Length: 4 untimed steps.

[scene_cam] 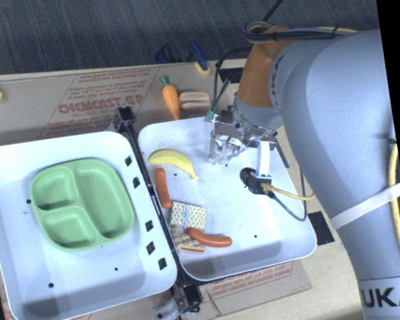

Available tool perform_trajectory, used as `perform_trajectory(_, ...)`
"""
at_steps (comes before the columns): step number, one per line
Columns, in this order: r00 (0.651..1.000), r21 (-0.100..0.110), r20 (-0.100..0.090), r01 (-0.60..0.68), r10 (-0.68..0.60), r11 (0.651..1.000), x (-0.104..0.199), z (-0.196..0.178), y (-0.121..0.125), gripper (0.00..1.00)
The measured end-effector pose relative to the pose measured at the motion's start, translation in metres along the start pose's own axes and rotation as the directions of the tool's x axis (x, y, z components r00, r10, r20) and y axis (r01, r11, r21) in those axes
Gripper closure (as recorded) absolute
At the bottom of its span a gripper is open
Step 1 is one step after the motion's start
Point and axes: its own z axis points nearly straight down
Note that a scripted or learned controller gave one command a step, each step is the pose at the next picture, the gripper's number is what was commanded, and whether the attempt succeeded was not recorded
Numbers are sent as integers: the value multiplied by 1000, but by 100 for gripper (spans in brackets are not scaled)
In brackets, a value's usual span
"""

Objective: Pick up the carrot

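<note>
The carrot (pixel 170 100), orange with a green top, lies outside the bins on the cardboard just behind the right bin's (pixel 290 242) back rim. My gripper (pixel 224 150) hangs inside the right bin near its back wall, right of and nearer than the carrot, well apart from it. It stands open, and nothing shows between the fingers. The grey arm comes in from the right and covers the bin's right rim.
A tan block (pixel 194 101) lies right of the carrot. The right bin holds a banana (pixel 173 162), two red sausages (pixel 162 186) (pixel 212 239) and a patterned packet (pixel 187 215). A green divided plate (pixel 82 203) sits in the left bin (pixel 26 293). A black cable (pixel 280 196) loops under the wrist.
</note>
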Motion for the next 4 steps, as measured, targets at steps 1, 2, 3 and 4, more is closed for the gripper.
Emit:
perform_trajectory(1, 944, -4, -1, -330, 330, 944, 17, -111, 11, 100)
perform_trajectory(2, 865, -4, -3, -502, 502, 865, 6, -231, -22, 100)
perform_trajectory(3, 843, -1, 0, -538, 538, 843, 83, -188, -67, 100)
perform_trajectory(4, 759, -1, 0, -651, 651, 759, 154, -164, -116, 100)
